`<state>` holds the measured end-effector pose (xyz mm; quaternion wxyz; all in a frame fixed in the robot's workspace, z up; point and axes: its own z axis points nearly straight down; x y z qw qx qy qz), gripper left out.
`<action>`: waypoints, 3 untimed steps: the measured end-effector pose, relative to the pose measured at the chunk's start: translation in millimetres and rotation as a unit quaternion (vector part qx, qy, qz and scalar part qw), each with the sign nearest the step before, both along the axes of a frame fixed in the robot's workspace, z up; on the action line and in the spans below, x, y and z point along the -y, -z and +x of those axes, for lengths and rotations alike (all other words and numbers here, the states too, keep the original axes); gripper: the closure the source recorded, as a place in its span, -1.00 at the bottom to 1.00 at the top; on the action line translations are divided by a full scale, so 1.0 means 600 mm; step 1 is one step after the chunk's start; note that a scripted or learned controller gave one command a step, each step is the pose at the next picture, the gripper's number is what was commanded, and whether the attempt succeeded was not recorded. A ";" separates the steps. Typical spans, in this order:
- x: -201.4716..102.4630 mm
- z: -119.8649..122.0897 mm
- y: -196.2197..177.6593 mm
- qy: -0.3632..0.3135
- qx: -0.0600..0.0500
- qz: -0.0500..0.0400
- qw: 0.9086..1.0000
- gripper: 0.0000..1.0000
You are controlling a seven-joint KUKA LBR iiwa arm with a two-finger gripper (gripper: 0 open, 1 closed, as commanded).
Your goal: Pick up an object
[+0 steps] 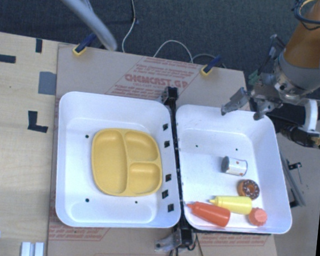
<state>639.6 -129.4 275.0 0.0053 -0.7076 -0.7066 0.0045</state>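
Approach is the step in hand: the gripper (244, 106) hangs at the upper right of the frame, fingers spread and holding nothing, over the far rim of the right bin (205, 138). Next it must descend toward the small grey-and-white cylinder (234, 165), lying on its side right of frame centre.

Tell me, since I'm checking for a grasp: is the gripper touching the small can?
Apart. The camera view shows the gripper open above the right bin's far edge, with bare white floor between it and the can.
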 end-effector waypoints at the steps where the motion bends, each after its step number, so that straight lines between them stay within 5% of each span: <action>1: -0.001 0.003 -0.013 -0.001 0.006 -0.001 1.000 -1.00; 3: 0.004 -0.001 0.202 -0.001 0.003 0.000 1.000 -1.00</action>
